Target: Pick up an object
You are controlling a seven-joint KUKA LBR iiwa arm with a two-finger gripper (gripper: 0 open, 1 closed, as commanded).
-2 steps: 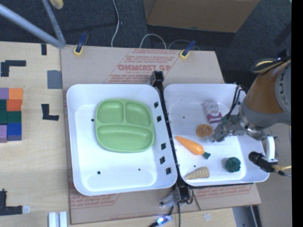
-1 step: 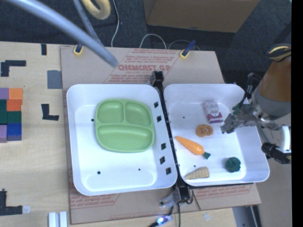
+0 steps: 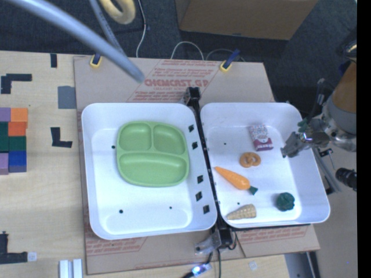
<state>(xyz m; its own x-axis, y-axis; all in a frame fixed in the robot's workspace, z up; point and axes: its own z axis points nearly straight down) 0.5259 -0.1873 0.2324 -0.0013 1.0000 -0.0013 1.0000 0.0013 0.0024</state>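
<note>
The right bin (image 3: 307, 213) holds several small items: a red and white packet (image 3: 261, 136), a brown pretzel (image 3: 250, 159), an orange carrot (image 3: 233, 178), a dark green broccoli piece (image 3: 284, 201) and a pale corn cob (image 3: 242, 213). My gripper (image 3: 294, 144) hangs over the right edge of this bin, to the right of the packet and the pretzel, apart from both. Nothing shows in its grasp. The grey arm with its orange band (image 3: 348, 91) comes in from the right.
A green divided plate (image 3: 153, 154) lies in the left bin (image 3: 95, 213). Black clips (image 3: 200, 172) run along the seam between the bins. Coloured blocks (image 3: 13, 141) stand at the far left of the bench. A cardboard box (image 3: 249, 7) sits behind.
</note>
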